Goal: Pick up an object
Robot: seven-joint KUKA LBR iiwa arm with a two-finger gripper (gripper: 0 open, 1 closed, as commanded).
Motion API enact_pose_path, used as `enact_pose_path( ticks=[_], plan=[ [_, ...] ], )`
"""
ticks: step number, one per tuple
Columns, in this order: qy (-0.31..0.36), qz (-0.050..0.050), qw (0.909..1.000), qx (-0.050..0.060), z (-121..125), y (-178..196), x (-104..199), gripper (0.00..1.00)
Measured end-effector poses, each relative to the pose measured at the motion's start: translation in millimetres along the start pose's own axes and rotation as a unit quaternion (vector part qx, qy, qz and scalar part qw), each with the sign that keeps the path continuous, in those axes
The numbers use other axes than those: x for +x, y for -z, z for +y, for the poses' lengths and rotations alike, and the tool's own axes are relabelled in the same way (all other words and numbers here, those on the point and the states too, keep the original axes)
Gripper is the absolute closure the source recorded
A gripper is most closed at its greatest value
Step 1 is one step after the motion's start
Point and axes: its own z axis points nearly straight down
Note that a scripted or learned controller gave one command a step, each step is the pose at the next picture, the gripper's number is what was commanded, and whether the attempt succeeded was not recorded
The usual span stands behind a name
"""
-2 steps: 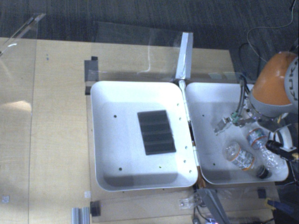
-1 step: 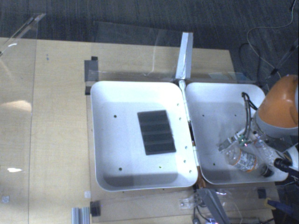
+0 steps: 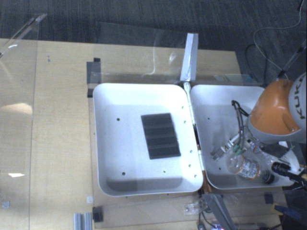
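1. Bottle [image 3: 246, 168], clear with a dark cap, lies on its side at the lower right of the right bin [image 3: 211, 128].
2. End effector [image 3: 236, 150] sits low, just above and left of the bottle; can't tell its opening, and nothing visibly held.
3. Step: likely the approach. Next: centre over the bottle body, then close.
4. Dark ribbed pad [image 3: 160, 135] lies mid left bin [image 3: 108, 128], well apart. Arm [image 3: 276, 111] overhangs the bottle; bin wall is near.

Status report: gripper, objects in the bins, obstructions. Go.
Gripper low in right bin, finger state unclear. Clear bottle lying beneath it, grip unconfirmed. Dark ribbed block flat in left bin, untouched. Arm covers part of the right bin.
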Motion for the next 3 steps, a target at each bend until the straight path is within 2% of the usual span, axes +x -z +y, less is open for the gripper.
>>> enact_pose_path(
  ticks=[1,2,3],
  plan=[
    [-0.119,0.004,0.9928,0.003,28,-3,-29,0.0],
    [-0.119,0.004,0.9928,0.003,28,-2,-29,0.0],
    [-0.169,0.003,0.9856,0.002,70,-3,-17,0.0]
  ],
)
